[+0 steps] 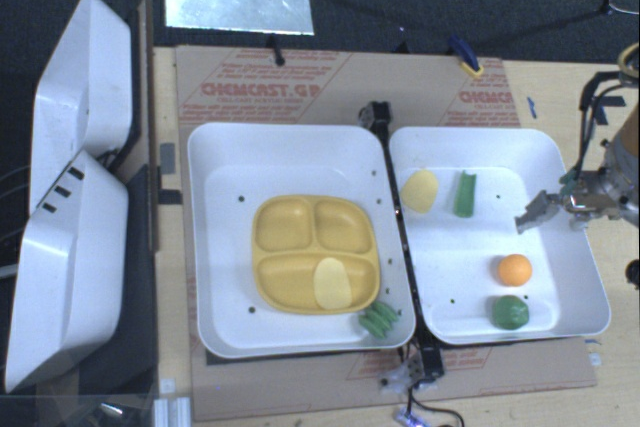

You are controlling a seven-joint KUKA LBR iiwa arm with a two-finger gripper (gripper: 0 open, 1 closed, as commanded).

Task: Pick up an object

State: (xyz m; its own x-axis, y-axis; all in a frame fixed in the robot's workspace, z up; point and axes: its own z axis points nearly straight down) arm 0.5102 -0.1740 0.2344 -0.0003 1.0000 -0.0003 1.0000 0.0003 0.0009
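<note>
The gripper hangs over the right bin; arm cut off, finger state unclear.

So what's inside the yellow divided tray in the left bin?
The yellow divided tray holds one pale yellow oval piece in its lower compartment; the two upper compartments show bare. The tray floor under that piece is covered, so nothing can be told there.

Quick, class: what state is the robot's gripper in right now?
Gripper: cannot be told whether open or closed; nothing is seen held in it. It hovers over the right bin, above the orange ball.
</note>
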